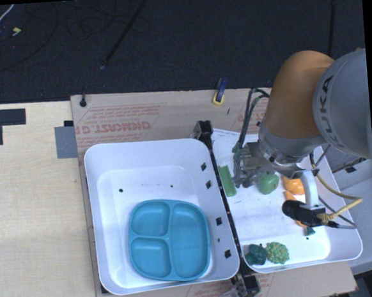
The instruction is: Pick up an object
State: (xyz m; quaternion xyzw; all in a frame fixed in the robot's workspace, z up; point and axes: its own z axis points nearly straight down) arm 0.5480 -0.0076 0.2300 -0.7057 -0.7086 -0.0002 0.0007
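While the grey arm point(337, 113) is reaching into the right white bin point(347, 247), its end effector point(244, 172) is hovering beside a round green object point(267, 183); whether its grip is wide or narrow cannot be told.

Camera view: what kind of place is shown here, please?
Probably a robotics lab bench for pick-up trials. A grey and orange arm reaches over two white bins, one holding a blue divided plate, the other small toy-like items. Cables lie on the dark floor behind.
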